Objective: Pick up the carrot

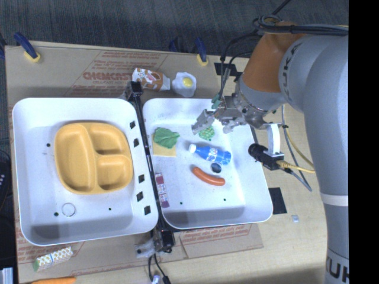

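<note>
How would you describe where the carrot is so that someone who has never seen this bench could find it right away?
Look in the right-hand white bin, in its front half. The carrot lies flat there, just below the blue bottle. It is the only orange, sausage-shaped thing in that bin; the bottle is blue and white, and the other items are green.

One camera sits high above the bench (pixel 53 58) and looks down at a slant. It sees both white bins: the left bin (pixel 23 176) and the right bin (pixel 251 200). The arm (pixel 314 76) fills the frame's right side.
</note>
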You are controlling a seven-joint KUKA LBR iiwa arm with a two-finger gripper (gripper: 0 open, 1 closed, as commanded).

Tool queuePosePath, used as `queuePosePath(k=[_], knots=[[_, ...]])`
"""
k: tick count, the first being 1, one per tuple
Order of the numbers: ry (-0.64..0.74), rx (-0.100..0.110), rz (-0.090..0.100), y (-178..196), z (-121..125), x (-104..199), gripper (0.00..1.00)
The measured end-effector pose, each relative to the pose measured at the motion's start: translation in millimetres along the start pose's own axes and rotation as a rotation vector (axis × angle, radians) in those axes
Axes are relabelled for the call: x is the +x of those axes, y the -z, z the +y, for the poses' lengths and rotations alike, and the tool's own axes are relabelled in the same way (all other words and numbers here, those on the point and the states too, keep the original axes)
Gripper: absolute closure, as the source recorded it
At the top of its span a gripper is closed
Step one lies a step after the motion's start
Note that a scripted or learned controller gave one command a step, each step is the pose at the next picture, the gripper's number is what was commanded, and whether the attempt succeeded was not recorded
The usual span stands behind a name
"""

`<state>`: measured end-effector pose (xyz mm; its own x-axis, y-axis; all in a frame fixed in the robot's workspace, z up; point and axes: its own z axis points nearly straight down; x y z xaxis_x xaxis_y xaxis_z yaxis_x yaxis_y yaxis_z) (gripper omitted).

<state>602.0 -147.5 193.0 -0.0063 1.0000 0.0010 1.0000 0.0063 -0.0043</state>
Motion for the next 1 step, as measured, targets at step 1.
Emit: queuePosePath(k=[1], knots=[[-0.012,0.001,-0.001,-68.6,5.1,47.5,0.00]])
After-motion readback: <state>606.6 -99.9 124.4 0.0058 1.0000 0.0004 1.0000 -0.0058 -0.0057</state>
